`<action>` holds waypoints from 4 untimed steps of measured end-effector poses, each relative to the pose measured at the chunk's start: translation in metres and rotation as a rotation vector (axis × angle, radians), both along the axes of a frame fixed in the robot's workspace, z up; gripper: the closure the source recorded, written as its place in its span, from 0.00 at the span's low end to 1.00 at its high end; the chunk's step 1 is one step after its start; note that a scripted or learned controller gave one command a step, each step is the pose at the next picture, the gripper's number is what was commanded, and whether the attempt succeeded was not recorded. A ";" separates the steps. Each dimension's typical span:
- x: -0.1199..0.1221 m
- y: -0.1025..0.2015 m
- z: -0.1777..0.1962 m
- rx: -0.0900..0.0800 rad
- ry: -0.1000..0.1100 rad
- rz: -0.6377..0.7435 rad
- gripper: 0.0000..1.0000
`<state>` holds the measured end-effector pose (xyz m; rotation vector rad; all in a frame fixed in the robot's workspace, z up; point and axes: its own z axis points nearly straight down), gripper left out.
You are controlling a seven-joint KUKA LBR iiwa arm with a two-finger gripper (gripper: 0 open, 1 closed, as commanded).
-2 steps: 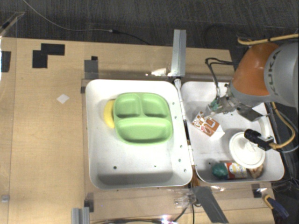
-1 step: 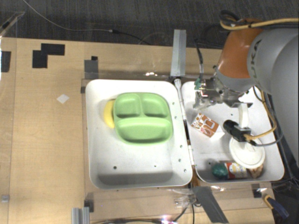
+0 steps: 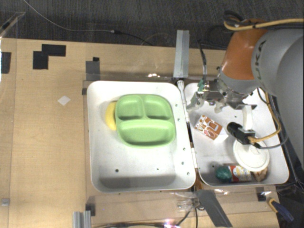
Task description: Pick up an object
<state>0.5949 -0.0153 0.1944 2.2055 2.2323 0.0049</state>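
Green divided plastic plate (image 3: 145,119) sits in left white bin (image 3: 102,170), partly covering a yellow object (image 3: 110,117). Tool (image 3: 213,96) over right white bin (image 3: 211,158), near orange-white packet (image 3: 209,127); its state cannot be told.

Pale wooden bench (image 3: 42,141); dark carpet floor (image 3: 118,6).

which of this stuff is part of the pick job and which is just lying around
Job in hand: end effector; orange and white packet, white round lid and green-capped bottle in the right bin; green divided plate and yellow item in the left bin.

Lying about: black tape patches on the bench; thin cable.
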 end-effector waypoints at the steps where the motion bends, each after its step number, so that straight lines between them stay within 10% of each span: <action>1: -0.021 -0.071 -0.096 0.000 0.003 -0.060 0.00; 2: -0.081 -0.105 -0.078 0.002 0.002 -0.268 0.00; 4: -0.017 -0.087 -0.102 0.001 -0.011 -0.110 0.00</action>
